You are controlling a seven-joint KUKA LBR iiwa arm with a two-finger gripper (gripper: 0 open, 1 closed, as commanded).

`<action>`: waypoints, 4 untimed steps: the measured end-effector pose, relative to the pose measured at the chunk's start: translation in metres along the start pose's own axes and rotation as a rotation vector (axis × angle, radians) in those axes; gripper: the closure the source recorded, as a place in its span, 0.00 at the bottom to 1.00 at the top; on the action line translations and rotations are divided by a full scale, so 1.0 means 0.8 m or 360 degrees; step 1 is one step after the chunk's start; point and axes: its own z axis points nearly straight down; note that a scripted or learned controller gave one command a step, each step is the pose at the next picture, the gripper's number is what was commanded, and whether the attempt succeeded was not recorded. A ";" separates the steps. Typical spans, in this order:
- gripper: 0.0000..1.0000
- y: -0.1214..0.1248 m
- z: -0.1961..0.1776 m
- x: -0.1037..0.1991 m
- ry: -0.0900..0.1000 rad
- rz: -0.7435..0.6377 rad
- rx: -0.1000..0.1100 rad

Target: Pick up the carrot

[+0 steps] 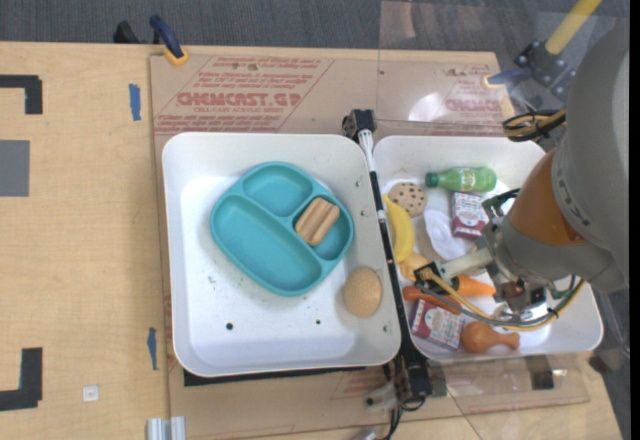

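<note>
In the right bin [585, 328], nearest the camera, a dark red packet [437, 326] and a brown drumstick-shaped toy [487, 336] lie against the front wall. Just behind them lies the carrot [470, 285], orange and on its side, partly under the arm's wrist. The gripper [507, 288] hangs at the carrot's right end; whether it is open or closed cannot be told, and no grasp is visible. Judging by this, the approach looks made, while gripping and lifting remain. Behind the carrot sit a banana [400, 230], a cookie [406, 195] and a green bottle [461, 178]. To the carrot's left, the left bin [190, 258] holds a teal divided plate [272, 238].
</note>
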 end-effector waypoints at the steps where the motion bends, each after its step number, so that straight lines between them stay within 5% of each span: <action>1: 0.00 0.008 0.000 -0.001 0.0001 0.0000 0.0022; 2: 1.00 0.009 -0.014 0.000 -0.0001 -0.0010 0.0018; 3: 0.00 0.009 -0.014 0.002 0.0006 -0.0009 0.0015; 4: 0.00 -0.001 0.000 0.001 0.0000 -0.0004 0.0011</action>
